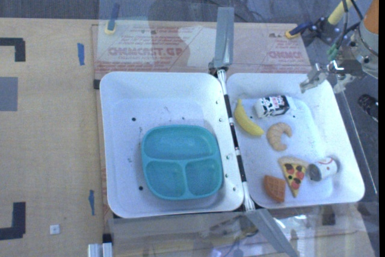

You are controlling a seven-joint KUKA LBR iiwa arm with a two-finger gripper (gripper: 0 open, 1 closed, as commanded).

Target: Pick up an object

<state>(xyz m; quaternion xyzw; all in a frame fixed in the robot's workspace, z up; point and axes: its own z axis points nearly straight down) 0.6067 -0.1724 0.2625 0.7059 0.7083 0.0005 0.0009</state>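
Note:
The right bin (352, 180) holds a yellow banana (246, 119), a black-and-white toy cow (272, 106), a croissant (279, 135), a pizza slice (293, 175), a waffle piece (274, 188) and a small white, red and grey toy (322, 168). My gripper (325, 81) hangs over the far right corner of that bin, up and to the right of the cow. It is open, with nothing between its fingers (310, 81).
A teal divided plate (180, 161) lies in the left bin (117, 93). A grey divider bar (224, 45) stands behind the seam between the bins. Yellow and blue cabling (343, 6) runs behind the arm at the top right.

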